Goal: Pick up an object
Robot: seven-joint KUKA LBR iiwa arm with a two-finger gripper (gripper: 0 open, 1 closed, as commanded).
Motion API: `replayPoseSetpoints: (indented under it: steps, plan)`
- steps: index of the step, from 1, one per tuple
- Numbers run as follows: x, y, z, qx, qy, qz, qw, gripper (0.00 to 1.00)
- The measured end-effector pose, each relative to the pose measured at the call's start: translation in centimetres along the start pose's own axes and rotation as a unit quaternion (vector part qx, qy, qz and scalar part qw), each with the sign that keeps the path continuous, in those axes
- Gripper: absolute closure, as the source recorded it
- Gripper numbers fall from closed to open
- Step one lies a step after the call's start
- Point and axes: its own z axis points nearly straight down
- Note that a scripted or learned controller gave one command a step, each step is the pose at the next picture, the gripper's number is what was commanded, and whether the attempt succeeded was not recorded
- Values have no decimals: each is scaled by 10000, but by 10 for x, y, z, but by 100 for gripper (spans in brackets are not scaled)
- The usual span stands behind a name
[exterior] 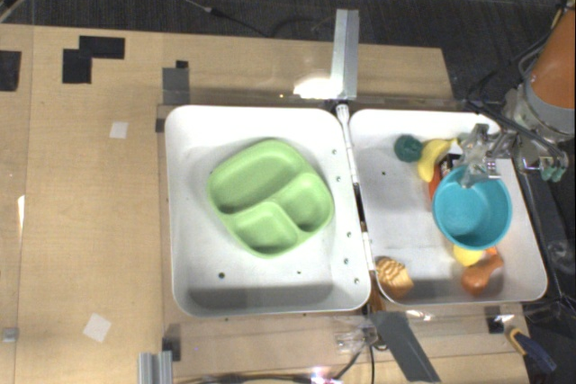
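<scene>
Croissant-shaped toy (393,276) lies at right bin's (387,202) near-left corner. Tool (474,163) sits at blue bowl's (472,213) far rim; finger state: cannot tell. Step: approach. Next: seat on rim, close, lift.

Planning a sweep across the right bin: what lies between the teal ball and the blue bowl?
In the camera view, a yellow banana lies between the teal ball and the blue bowl.

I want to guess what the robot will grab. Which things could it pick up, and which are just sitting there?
Could pick up, near the gripper: blue bowl, banana, teal ball, orange toy, brown pastry.

Just there: green divided plate, left bin, right bin.
</scene>
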Motion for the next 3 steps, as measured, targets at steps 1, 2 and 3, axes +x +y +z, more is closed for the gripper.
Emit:
replayPoseSetpoints:
  steps: [1,2,3]
  plan:
    - [-24,-54,81,-25,65,-958,9954,100]
    - [-25,-53,78,-17,42,-964,9953,0]
    - [9,-38,123,12,-53,-816,9966,0]
